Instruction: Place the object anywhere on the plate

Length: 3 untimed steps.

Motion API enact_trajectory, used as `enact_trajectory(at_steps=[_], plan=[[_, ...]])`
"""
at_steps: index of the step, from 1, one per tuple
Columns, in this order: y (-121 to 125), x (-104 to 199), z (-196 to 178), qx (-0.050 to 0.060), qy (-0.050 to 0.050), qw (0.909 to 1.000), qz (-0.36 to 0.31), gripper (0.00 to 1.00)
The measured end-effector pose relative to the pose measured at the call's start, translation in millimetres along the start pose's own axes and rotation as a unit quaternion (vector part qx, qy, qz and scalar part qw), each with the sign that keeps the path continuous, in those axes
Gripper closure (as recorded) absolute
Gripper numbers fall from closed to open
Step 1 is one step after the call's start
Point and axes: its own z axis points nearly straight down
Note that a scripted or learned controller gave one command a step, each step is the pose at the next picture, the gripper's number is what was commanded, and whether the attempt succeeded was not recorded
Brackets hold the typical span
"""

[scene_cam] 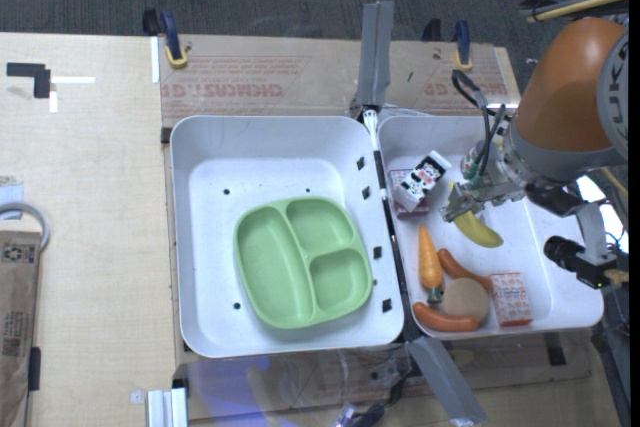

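Overhead, the camera view takes in two shallow white bins set side by side on the desk [80, 215]. The left bin [200, 215] carries one plate [303, 261], pale green, rounded at its corners, and split into three compartments: one long one on its left and two smaller ones on its right. All three compartments are bare. The plate lies slightly turned, near the middle of the bin.

The right bin [570, 305] holds the loose objects. At its far left lies one small white carton [418, 181] with dark and pink printing. Just near of it, along the left wall, lies one orange carrot [429, 261] with its green end pointing near. Two reddish-orange sausages show: one [461, 267] slants just right of the carrot, the other [445, 319] lies along the near edge. One round tan piece, like a bun or biscuit [465, 299], sits between them, touching both. One small box [511, 299] with red and white print lies right of that. One yellow banana [479, 232] lies near the middle of the bin.

The arm [575, 95] reaches in from the right, and the tool [466, 205] is down at the far end of the banana, touching or just above it. Whether its fingers stand apart or closed on the banana I cannot tell; the wrist and cables hide them.
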Motion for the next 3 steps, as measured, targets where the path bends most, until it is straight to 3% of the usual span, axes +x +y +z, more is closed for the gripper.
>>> enact_trajectory(at_steps=[1, 2, 3], plan=[[-1.7, 82.0, -7.9, 0.000, 0.000, 0.9975, -0.071, 1.00], [32.3, 146.8, 14.5, 0.000, 0.000, 0.9761, -0.217, 1.00], [32.4, 146.7, 14.5, 0.000, 0.000, 0.9761, -0.217, 0.00]])
